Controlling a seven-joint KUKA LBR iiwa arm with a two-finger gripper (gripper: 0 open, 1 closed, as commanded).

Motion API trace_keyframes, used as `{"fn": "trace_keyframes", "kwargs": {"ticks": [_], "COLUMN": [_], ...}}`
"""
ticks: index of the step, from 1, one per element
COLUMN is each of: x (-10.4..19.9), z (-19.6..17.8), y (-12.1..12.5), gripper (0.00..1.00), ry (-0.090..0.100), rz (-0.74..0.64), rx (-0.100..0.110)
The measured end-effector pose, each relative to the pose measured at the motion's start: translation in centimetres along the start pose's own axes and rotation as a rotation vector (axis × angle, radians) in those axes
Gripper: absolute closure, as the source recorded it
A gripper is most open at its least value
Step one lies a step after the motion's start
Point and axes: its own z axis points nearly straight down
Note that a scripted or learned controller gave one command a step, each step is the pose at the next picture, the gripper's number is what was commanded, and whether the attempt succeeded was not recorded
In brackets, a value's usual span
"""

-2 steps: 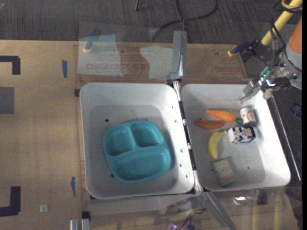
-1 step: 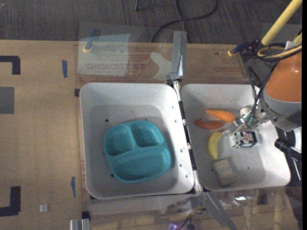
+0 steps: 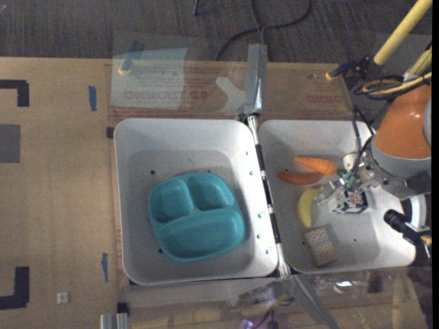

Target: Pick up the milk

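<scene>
Hanging low in the right bin point(image 3: 384, 249), the gripper point(image 3: 348, 196) is sitting over a small carton that is probably the milk point(image 3: 352, 200); I cannot tell how the jaws are set. Crowding them are a banana point(image 3: 305, 208) and two carrots point(image 3: 309, 171), so a sideways nudge or wrong grab is looking likely.

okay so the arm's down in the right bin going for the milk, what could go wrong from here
1. Crowding: the claw sits low among a banana, two carrots and a sponge, so it may close on or push the wrong item.
2. I can't clearly make out the milk; if it lies under the claw, the grasp could miss.
3. The claw is near the right bin's far side, so a nudged item could slide against the wall.
</scene>
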Motion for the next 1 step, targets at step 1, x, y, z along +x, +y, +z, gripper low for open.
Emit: {"fn": "trace_keyframes", "kwargs": {"ticks": [1], "x": [-0.93], "z": [1.32], "y": [-2.27], "gripper": [0.0], "ry": [-0.007], "rz": [-0.106], "rx": [-0.011]}}
